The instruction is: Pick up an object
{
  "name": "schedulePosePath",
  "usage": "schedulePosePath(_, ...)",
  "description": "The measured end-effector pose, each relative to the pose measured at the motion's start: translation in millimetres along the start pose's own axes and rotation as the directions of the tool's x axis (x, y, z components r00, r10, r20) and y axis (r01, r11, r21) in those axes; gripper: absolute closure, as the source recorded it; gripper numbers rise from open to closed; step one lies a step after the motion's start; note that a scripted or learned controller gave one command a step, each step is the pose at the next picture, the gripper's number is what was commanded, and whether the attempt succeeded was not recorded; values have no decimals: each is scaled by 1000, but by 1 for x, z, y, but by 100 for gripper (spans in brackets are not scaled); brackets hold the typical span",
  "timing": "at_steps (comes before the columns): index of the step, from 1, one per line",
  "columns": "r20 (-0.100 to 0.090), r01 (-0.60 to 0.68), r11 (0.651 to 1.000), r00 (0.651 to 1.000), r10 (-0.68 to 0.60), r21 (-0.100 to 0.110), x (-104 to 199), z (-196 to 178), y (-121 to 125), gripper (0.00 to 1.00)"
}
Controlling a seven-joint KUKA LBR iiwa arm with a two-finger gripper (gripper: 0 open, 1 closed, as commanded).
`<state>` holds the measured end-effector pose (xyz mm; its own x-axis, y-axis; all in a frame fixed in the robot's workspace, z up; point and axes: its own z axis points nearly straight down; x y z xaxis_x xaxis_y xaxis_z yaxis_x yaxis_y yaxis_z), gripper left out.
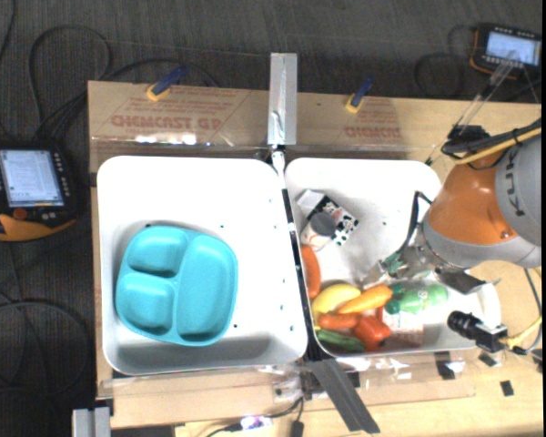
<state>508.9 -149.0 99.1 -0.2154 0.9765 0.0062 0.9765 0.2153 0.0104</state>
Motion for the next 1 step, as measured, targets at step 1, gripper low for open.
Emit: schedulePosePath(1,19,322,947,947,-321,-1,26,7,-4,100)
